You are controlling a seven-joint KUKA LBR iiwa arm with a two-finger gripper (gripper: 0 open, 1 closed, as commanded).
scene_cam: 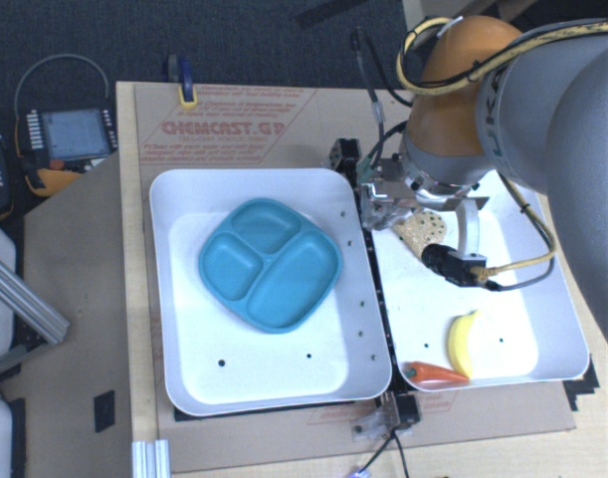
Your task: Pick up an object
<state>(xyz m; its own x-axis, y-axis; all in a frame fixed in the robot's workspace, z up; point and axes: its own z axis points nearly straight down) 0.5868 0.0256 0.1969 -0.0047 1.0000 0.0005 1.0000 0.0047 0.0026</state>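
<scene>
end effector (420, 214) low in right bin (503, 366) over a speckled cracker (423, 231); its grip can't be told.

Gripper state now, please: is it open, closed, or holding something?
Gripper: cannot be told. It is low in the right bin, at its far left corner, over a speckled tan object; the wrist hides the rest.

Grey arm (542, 98) reaching leftward, wrist bent down
</scene>
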